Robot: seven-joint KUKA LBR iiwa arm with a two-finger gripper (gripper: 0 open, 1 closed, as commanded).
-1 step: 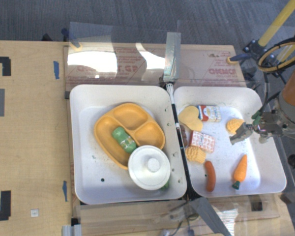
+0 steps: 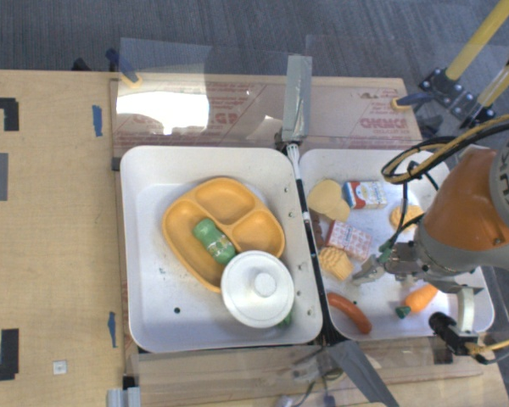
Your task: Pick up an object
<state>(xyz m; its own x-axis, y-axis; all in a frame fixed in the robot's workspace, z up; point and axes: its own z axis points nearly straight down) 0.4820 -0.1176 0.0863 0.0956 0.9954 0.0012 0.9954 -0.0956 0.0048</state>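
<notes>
Two white bins are seen side by side: the left bin (image 2: 144,227) at 9 o'clock of the right bin (image 2: 382,322). In the left bin a yellow divided plate (image 2: 237,206) is noted, with a green object (image 2: 214,237) in one compartment and a white lidded bowl (image 2: 256,288) overlapping its 5 o'clock edge. The arm (image 2: 467,214) is extended over the right bin from 3 o'clock. The gripper (image 2: 371,270) is recorded low over the bin floor, fingers slightly parted, nothing seen between them. A yellow waffle piece (image 2: 337,264) lies just at its 9 o'clock, a pink-checked packet (image 2: 350,238) at 11 o'clock, a red sausage (image 2: 349,312) at 7 o'clock, a carrot (image 2: 417,299) at 4 o'clock.
</notes>
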